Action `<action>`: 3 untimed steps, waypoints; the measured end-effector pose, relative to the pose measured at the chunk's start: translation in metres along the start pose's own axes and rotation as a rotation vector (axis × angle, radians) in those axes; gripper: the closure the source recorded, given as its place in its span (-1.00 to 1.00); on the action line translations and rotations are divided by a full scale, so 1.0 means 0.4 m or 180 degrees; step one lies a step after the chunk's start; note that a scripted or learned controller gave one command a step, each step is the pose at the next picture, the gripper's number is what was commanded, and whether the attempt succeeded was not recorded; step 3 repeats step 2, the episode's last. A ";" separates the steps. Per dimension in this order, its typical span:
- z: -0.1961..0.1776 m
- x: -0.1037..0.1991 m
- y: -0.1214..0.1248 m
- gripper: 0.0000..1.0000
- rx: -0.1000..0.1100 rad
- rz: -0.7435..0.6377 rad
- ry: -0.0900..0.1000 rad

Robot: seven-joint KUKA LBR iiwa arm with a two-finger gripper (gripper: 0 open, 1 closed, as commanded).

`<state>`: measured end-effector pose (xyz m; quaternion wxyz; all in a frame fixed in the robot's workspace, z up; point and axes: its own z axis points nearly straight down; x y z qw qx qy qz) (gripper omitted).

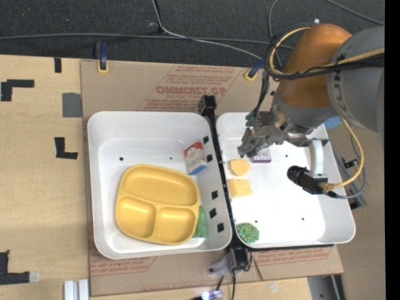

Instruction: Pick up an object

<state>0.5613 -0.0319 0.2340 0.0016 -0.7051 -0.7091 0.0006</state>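
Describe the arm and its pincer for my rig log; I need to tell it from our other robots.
The arm is bulky and rounded, grey with a glossy orange band above the wrist. Yellow and black cables loop around it. The pincer is a small dark grey metal assembly. A black cylindrical part with a white bracket sticks out below the wrist.

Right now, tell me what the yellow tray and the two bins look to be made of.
The yellow tray looks like moulded plastic with a satin finish: one even colour, rounded dividers, soft highlights. The left bin and the right bin look like smooth white plastic, slightly glossy, with rounded corners and thin rims. From above, coated metal cannot be ruled out.
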 end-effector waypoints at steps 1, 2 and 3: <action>-0.008 0.119 -0.070 1.00 0.0001 0.0005 -0.0003; 0.031 0.253 -0.110 1.00 0.0004 0.0000 -0.0003; 0.031 0.253 -0.110 1.00 0.0004 0.0000 -0.0003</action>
